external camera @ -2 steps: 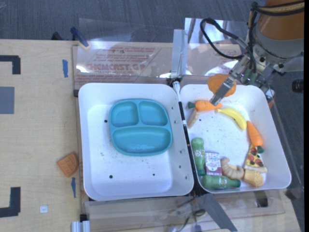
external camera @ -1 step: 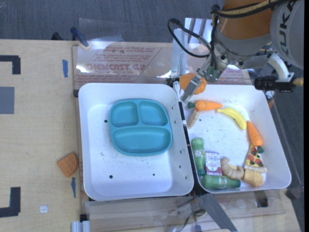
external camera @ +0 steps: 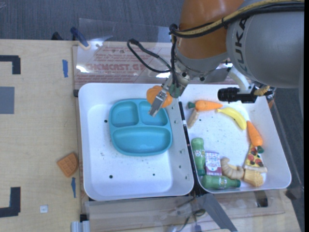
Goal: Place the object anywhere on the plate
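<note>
The jaws [external camera: 160, 102] were clamped on an orange object [external camera: 156, 94], held over the far right corner of the blue plate [external camera: 140, 127]. The pickup seemed done; only the release onto the plate remained.

From my feed I see a pale wooden table [external camera: 34, 124], left of the end effector [external camera: 161, 102], marked with black squares [external camera: 10, 64] and strips of blue tape [external camera: 65, 67]. Behind it, dark blue-grey floor [external camera: 96, 4]. A clear plastic sheet [external camera: 120, 57] with red lettering lies just beyond it. Lighting is even and bright.
</note>
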### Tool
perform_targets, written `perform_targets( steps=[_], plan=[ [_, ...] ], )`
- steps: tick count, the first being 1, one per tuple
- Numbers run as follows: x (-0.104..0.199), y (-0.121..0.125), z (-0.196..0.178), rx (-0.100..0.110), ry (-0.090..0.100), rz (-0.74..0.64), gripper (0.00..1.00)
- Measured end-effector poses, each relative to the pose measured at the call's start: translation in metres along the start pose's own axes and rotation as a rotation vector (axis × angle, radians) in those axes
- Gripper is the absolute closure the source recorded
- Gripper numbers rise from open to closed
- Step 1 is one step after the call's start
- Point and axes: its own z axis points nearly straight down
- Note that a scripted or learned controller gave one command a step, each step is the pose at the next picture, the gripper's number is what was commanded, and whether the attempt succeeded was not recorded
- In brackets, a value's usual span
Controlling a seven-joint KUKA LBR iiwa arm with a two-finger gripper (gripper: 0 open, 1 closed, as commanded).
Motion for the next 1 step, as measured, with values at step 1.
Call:
perform_targets(
  steps=[1],
  plan=[
    [-0.0019,-0.0010,-0.0021,-0.002,-0.003,0.003,0.00]
  ],
)
